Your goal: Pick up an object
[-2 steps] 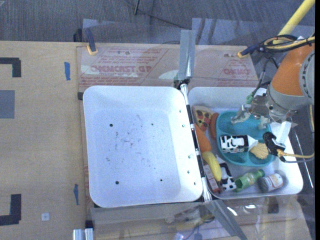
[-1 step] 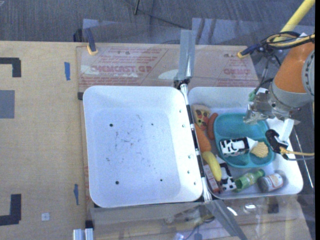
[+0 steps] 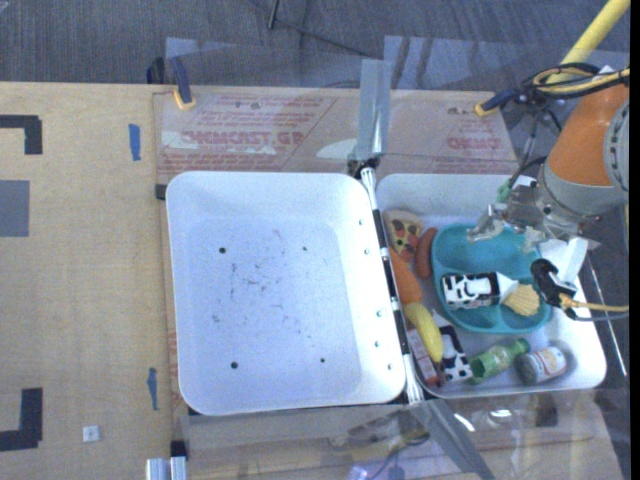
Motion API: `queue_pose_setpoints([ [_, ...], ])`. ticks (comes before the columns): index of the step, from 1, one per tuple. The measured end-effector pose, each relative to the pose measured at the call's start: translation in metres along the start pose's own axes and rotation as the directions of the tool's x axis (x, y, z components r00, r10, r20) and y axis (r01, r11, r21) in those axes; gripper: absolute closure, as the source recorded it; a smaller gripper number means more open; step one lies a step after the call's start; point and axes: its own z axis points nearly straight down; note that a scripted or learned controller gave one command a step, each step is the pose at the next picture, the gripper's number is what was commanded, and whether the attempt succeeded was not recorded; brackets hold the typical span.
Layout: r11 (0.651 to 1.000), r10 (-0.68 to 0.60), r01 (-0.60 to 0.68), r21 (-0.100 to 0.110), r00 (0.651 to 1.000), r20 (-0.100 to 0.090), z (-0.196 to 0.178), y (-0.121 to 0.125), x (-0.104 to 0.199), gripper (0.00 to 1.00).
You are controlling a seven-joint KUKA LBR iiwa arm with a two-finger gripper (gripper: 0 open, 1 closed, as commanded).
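Note:
The right bin (image 3: 592,368) holds several toys. A teal bowl (image 3: 480,260) lies in its middle, with a black-and-white cow-patterned can (image 3: 470,289) and a yellow corn piece (image 3: 522,299) inside. My gripper (image 3: 503,220) hangs over the bowl's far right rim, under the grey wrist and orange band (image 3: 585,148). Along the bin's left wall lie a pizza slice (image 3: 402,233), a red sausage (image 3: 427,251), an orange carrot (image 3: 405,276) and a banana (image 3: 425,331). At the front edge are a green bottle (image 3: 497,358) and a small jar (image 3: 545,364).
The left bin (image 3: 270,288) sits beside the right one, and a metal divider (image 3: 385,268) runs between them. A black-and-yellow cable (image 3: 560,290) trails from the wrist across the right bin's right side. A cardboard sheet (image 3: 250,133) lies behind the bins.

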Motion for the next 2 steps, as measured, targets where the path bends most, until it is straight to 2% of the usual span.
queue_pose_setpoints([
  [1,0.981,-0.194,0.194,-0.001,0.981,-0.009,0.011,-0.024,-0.009,0.0],
  [2,0.995,-0.09,0.091,0.028,0.995,-0.037,0.011,0.047,-0.006,0.0],
])
